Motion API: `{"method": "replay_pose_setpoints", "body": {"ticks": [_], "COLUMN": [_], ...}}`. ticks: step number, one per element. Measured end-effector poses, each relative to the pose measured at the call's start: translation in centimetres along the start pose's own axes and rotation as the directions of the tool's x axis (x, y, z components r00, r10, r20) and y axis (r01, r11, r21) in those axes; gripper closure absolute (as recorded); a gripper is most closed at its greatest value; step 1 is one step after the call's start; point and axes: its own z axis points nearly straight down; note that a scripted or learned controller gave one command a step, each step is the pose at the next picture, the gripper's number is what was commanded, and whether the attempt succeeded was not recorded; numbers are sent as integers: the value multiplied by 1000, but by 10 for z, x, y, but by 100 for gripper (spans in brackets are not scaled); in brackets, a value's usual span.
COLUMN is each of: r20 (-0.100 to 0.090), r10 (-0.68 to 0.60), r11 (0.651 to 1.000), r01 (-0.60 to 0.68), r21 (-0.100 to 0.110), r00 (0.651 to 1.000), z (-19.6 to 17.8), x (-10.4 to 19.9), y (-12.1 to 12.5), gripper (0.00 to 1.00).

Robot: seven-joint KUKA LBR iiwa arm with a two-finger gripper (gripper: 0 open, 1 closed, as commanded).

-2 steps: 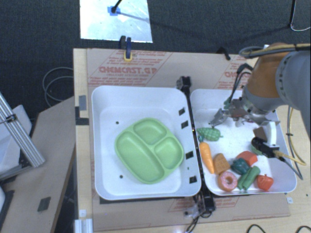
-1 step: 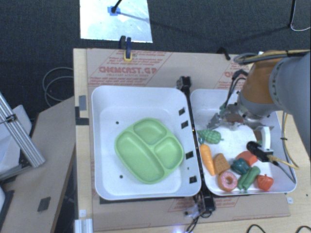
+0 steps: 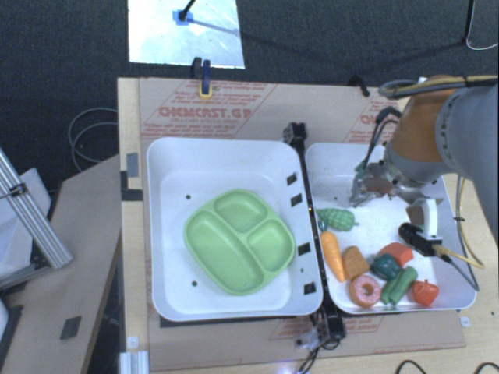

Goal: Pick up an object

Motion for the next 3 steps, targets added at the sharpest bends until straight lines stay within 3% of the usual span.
{"method": "replay_pose_setpoints", "body": {"ticks": [2,3], "r20": [2,0], "r10": [-2,-3], "r11": [1000,1000], "r01": [2,3], "r21": [-5,0], "r00": [1000,1000], "z": [-126,-129], "x": [-11,-11], "y": [10,11], "gripper": [100,100]}}
